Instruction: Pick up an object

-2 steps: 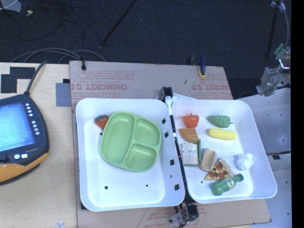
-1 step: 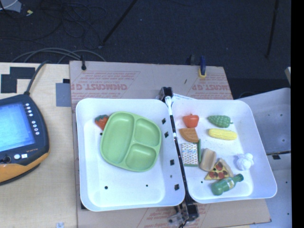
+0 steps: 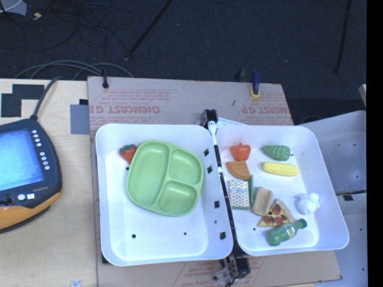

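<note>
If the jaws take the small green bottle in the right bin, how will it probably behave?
The small green plastic bottle lies on its side, so its rounded body may roll when nudged. It looks like a stiff, light toy, likely smooth enough to slip. It lies very near the pizza slice, which could get bumped.

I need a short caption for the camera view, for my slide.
Two white bins: a green divided plate in the left bin, toy foods in the right bin.

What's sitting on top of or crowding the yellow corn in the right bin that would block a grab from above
Nothing lies on the yellow corn; its top is open. The green vegetable sits close behind it, near the far wall of the right bin, and the other toys lie apart from it.
</note>
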You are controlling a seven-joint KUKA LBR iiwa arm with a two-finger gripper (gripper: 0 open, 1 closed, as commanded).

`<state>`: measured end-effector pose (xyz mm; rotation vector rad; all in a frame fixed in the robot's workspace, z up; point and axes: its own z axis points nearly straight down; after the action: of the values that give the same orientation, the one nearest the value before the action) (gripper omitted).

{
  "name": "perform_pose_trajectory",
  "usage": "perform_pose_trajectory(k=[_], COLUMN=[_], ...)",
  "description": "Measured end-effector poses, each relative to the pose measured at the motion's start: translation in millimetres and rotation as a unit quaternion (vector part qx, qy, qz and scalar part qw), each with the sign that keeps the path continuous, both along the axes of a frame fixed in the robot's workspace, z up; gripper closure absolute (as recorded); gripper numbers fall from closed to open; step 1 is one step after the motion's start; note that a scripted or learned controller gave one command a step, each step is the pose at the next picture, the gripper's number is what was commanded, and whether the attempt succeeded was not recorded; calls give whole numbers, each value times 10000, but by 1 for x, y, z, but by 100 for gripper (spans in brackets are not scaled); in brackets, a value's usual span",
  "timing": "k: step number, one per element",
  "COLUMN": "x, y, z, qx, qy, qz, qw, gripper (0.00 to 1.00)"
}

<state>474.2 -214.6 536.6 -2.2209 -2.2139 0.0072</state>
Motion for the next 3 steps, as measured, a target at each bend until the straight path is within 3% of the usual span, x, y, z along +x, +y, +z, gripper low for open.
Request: perform_pose_trajectory(k=[1, 2, 3], x=[55, 37, 7], y=[38, 32, 110], z=[-109, 5, -78], qx=[23, -22, 13], qy=[51, -54, 48], qz=[42, 18, 52], qw=[10000, 10000, 10000], gripper=[100, 100, 100])
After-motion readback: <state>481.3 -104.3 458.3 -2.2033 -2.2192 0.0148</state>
